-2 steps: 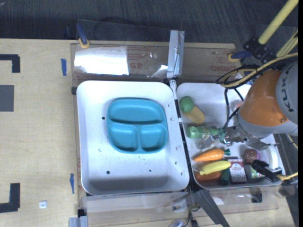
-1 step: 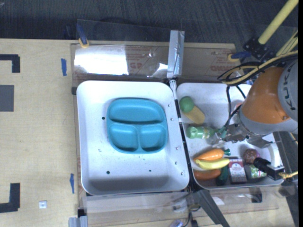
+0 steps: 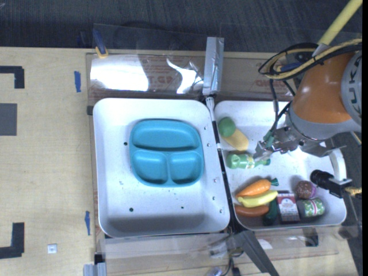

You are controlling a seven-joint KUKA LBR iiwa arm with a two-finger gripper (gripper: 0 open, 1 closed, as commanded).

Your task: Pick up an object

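Note:
My gripper (image 3: 263, 151) hangs low over the middle of the right bin (image 3: 336, 211), coming in from the right. Its tips sit right at a pale green toy (image 3: 242, 161) lying in the bin's left half; whether they touch it is unclear. Just behind, a green and yellow corn-like toy (image 3: 232, 132) lies near the bin's back left. Toward the front lie an orange carrot (image 3: 255, 187), a yellow banana (image 3: 258, 199), a red-brown piece (image 3: 250, 210), a small red-labelled packet (image 3: 287, 206), a dark red ball (image 3: 305, 189) and a green can (image 3: 314, 209).
The left bin (image 3: 109, 125) holds a blue three-compartment plate (image 3: 167, 151) in its middle. A clear plastic wall (image 3: 149, 73) and a metal post (image 3: 213, 65) stand behind the bins. Pale wooden bench extends to the left.

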